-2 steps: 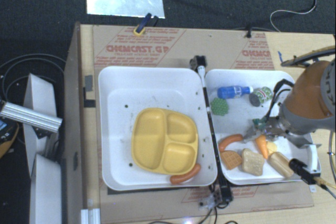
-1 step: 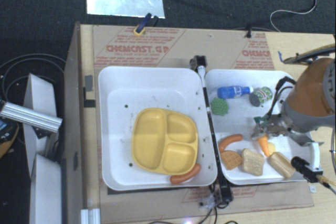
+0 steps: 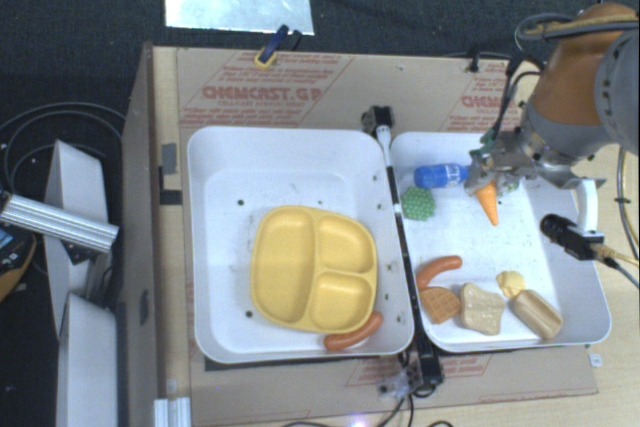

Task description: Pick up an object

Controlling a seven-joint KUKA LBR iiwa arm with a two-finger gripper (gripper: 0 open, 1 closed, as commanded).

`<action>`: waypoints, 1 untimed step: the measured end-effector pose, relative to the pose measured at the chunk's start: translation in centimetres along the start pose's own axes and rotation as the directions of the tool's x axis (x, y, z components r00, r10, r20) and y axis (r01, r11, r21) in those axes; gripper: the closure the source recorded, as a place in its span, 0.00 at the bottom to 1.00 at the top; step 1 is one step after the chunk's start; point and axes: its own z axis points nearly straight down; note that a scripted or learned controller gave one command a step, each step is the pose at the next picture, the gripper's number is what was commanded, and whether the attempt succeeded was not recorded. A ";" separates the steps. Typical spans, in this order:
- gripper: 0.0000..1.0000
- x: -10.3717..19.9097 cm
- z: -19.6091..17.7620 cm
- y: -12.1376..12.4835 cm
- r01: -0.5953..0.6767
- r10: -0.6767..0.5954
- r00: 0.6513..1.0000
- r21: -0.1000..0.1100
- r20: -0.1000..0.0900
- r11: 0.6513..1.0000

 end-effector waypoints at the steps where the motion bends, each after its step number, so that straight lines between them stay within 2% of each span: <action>1: 1.00 5.3 0.4 2.5 0.001 -0.001 1.000 0.004 -0.001 1.000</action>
